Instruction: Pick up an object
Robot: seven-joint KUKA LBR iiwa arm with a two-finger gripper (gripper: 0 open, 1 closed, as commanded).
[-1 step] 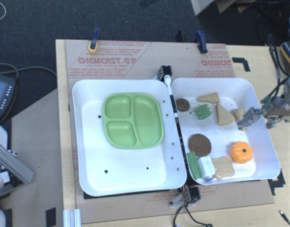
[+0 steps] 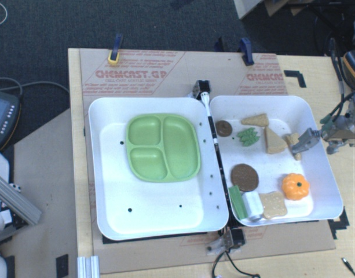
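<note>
1. The left bin (image 2: pixel 108 213) holds a divided tray (image 2: pixel 163 147); the right bin (image 2: pixel 316 172) lies just beside it
2. In the right bin: a small disc (image 2: pixel 223 128) at the back left; a larger disc (image 2: pixel 245 177) nearer the front; a pumpkin (image 2: pixel 295 186) to its right

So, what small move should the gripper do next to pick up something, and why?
Probably a short descent onto the tan piece beside it. The gripper sits at the right bin's far right side, with that piece close at its tip and nothing seen between its fingers. The orange pumpkin and tan wedge lie further off, so the nearest piece looks like the easiest target.
</note>
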